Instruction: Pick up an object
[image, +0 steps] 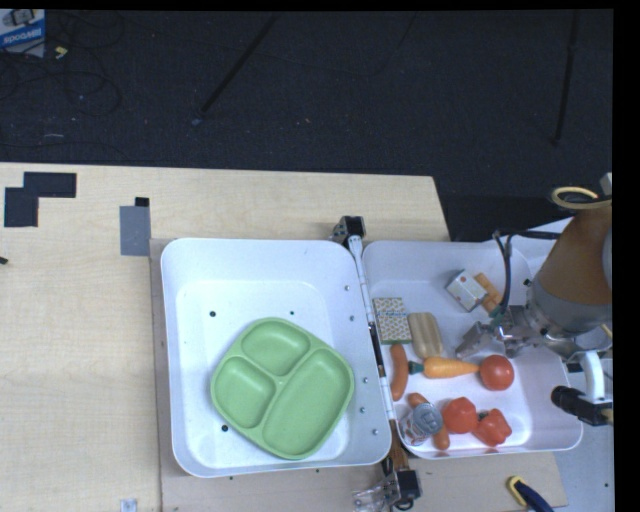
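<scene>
In the right bin, the gripper hangs just above the red tomato, and I cannot tell its grip.

From my station I saw the pickable items crowded into the right bin. A carrot lay on its side near the middle, its tip touching a red tomato. Two more red pieces sat toward the near wall, beside a small grey object I couldn't identify. A tan block and a speckled sponge lay side by side by the left wall, an orange sausage shape just below. A small box rested farther back.
</scene>
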